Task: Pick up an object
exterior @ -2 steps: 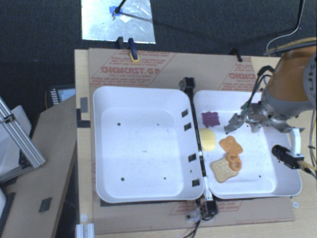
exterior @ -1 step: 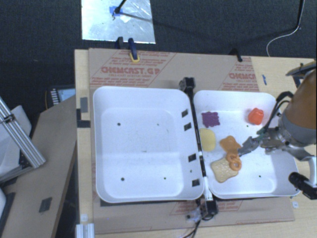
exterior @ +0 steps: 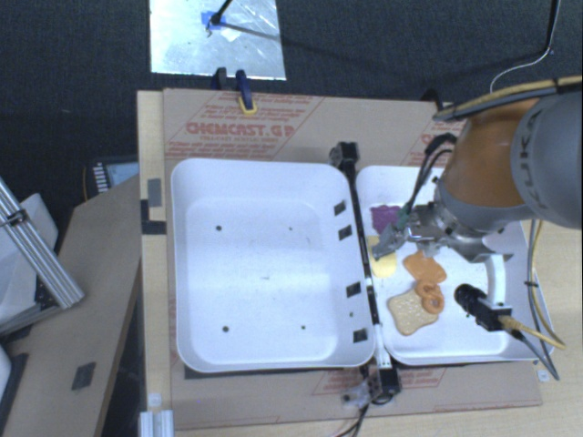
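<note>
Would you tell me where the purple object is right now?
The purple object lies in the right bin, near its upper left corner, just left of the gripper.

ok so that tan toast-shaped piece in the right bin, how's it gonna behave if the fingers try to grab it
The toast-shaped piece lies flat on the right bin, so fingers may struggle to get under its edges. It looks thin and probably light, likely to slide on the smooth floor when pushed. The orange ring touches or overlaps it and may shift too.
</note>
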Available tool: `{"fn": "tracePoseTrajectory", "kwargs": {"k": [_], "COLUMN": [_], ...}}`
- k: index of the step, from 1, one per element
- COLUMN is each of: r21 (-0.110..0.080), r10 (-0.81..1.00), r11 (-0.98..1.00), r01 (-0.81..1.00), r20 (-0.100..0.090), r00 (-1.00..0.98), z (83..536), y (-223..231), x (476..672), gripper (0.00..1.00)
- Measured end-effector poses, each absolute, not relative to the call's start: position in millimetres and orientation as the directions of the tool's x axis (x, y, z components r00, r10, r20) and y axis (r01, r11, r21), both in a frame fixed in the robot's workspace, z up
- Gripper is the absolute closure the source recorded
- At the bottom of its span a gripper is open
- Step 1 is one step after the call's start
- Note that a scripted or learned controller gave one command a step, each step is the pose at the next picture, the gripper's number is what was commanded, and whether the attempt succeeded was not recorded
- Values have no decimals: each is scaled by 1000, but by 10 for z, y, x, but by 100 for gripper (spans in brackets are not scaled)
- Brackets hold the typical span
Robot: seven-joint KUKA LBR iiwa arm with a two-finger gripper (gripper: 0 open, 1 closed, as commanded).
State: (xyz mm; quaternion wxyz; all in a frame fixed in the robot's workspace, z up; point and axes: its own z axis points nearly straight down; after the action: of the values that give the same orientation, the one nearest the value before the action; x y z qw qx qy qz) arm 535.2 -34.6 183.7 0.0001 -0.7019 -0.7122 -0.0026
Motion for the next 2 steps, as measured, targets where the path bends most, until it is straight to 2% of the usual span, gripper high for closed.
{"fn": "tracePoseTrajectory", "kwargs": {"k": [1,2], "r21": [4,9], "r10": [1000,1000], "r11": [5,12], "r01": [1000,1000], "r20": [0,3], "r00": [-5,-12], "z": [1951,2699], "y": [-416,251], "x": [5340,5323], "gripper": [100,100]}}
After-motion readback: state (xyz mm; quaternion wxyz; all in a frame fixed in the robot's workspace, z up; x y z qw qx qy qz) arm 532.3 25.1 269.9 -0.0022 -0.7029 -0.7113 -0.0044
